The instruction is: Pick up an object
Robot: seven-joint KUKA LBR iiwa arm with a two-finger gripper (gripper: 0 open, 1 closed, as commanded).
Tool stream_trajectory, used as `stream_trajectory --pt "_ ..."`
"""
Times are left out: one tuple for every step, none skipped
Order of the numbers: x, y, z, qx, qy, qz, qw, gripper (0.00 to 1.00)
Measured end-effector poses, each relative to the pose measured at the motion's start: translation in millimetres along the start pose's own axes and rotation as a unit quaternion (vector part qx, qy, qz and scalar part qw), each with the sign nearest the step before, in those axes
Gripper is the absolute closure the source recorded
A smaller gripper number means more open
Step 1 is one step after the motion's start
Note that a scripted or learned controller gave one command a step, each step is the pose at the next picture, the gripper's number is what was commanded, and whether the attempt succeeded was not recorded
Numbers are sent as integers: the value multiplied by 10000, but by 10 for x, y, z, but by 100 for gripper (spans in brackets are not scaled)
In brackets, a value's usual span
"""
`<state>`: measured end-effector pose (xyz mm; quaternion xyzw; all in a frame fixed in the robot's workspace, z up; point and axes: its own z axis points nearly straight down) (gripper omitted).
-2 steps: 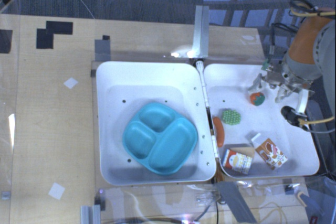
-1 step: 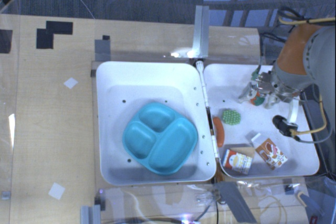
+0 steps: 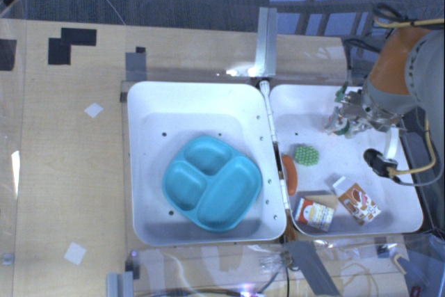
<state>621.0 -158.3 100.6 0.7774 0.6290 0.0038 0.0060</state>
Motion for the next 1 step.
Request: stream_trajectory --pt "164 -540 -1057 42 13 -324 9995 100"
